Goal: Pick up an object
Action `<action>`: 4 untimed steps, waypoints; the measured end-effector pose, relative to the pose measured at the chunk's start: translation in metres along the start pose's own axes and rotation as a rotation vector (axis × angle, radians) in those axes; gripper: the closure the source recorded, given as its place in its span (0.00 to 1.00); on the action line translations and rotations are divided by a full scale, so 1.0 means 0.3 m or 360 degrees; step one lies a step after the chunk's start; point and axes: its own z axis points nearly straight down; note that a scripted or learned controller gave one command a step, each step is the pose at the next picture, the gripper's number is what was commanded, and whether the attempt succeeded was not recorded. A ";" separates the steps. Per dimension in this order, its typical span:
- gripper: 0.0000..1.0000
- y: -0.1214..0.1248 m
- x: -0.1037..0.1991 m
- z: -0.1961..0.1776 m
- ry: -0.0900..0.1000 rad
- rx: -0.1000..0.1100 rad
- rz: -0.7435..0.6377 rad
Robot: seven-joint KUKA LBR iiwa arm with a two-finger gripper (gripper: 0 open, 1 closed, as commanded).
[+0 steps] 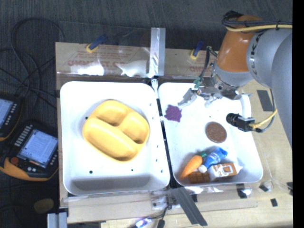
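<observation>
Purple grape cluster (173, 113), right bin's (247, 141) upper-left

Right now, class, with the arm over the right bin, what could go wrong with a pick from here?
1. The carrot, blue bottle and small carton are bunched in the right bin's near corner; a grab there may catch two or jam against the wall.
2. The brown disc looks flat, so it may slip.
3. The gripper hangs beside the purple piece, not over it.
</observation>
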 end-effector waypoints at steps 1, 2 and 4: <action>0.00 0.037 -0.286 0.187 -0.0003 -0.0003 -0.0212; 0.00 -0.321 -0.367 0.285 -0.0006 -0.0019 -0.0514; 0.00 -0.273 -0.305 0.287 -0.0006 -0.0016 -0.0309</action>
